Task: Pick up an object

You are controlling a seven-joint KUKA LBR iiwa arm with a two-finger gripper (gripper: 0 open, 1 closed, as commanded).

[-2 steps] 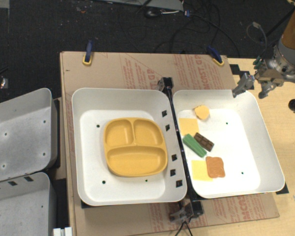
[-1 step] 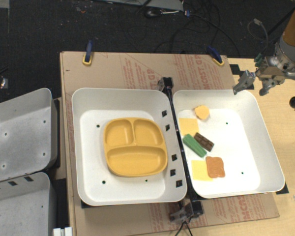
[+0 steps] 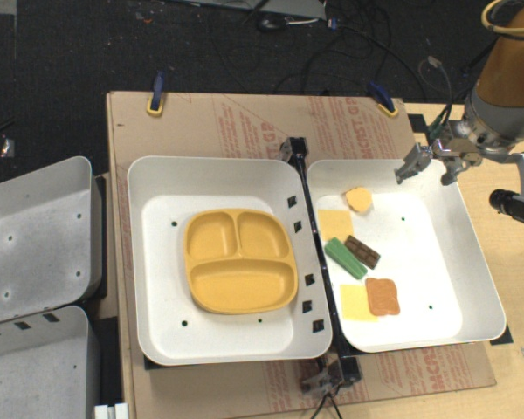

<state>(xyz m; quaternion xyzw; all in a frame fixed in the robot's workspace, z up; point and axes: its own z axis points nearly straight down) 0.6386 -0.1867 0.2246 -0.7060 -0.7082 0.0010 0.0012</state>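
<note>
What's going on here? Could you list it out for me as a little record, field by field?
left bin: holds a yellow divided plate
right bin: holds several small food-like pieces
pieces: orange round piece, green stick, brown bar, orange-brown slab, two pale yellow squares
gripper: open, above the right bin's far edge, holding nothing
progress: nothing picked up yet

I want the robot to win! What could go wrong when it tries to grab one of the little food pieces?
Two risks. The green stick and brown bar lie touching, so the gripper might nudge both and catch neither. The yellow squares look flat against the right bin, so fingers could slide over them. The gripper hangs above the bin's far edge, with nothing between its fingers.
</note>
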